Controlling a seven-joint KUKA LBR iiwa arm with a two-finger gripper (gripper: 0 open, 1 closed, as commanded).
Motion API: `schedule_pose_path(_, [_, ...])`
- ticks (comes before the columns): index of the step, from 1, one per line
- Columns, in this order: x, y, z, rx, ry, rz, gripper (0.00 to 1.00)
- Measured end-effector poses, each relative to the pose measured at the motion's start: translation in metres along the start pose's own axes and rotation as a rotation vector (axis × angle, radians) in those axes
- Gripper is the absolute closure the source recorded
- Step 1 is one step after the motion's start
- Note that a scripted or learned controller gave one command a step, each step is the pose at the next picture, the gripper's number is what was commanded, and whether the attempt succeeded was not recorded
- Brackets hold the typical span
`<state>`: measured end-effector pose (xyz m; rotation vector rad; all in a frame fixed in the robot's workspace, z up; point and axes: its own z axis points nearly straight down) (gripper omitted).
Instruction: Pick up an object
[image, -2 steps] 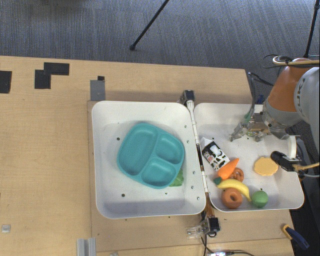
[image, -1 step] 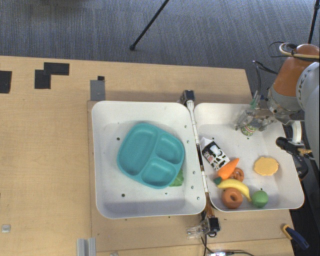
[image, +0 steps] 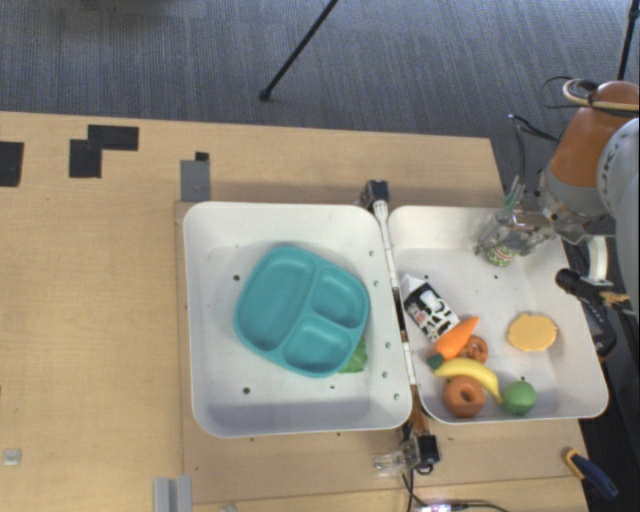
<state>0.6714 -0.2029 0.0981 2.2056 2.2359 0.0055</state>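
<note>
The pincer (image: 508, 240), its open-or-clenched state indeterminable, hovers at the far corner of the right bin (image: 590, 400), while candidate objects cluster toward the near edge: carrot (image: 455, 338), banana (image: 472, 374) lying lengthwise along that edge, and black-and-white carton (image: 428, 310) with illegible printing.

arm (image: 600, 150): reaching in from right, wrist bent down | gripper (image: 508, 238): low, tip blurred
</note>
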Motion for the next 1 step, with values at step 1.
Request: schedule_pose_path(1, [0.0560, 0.0003, -0.0977, -0.005, -0.002, 0.006, 1.00])
